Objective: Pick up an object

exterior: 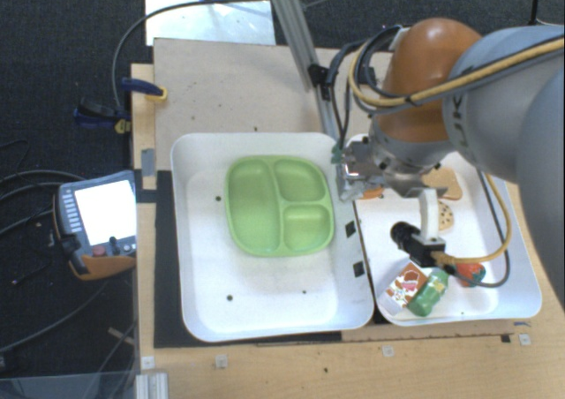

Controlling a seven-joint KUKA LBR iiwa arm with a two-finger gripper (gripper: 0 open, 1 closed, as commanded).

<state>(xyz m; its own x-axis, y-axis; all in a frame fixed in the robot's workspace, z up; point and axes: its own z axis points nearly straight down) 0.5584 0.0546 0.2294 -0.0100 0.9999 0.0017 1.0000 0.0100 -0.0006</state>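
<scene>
My gripper [357, 182] hangs low over the near-left part of the right bin [521, 300], close to the wall shared with the left bin. A small orange-red piece [372, 194] shows right beside it; whether it is held is unclear. In the right bin lie a green bottle [429, 294], a colourful packet [405, 286], an orange-red toy [470, 273], a tan flat item [445, 183] and a spotted cookie-like piece [446, 216]. The arm hides much of this bin.
A light green divided plate [279, 205] lies in the left bin [203, 282]. The big grey arm with its orange band [424, 79] spans the upper right. A handheld control pendant [99, 221] sits off the bench at the left.
</scene>
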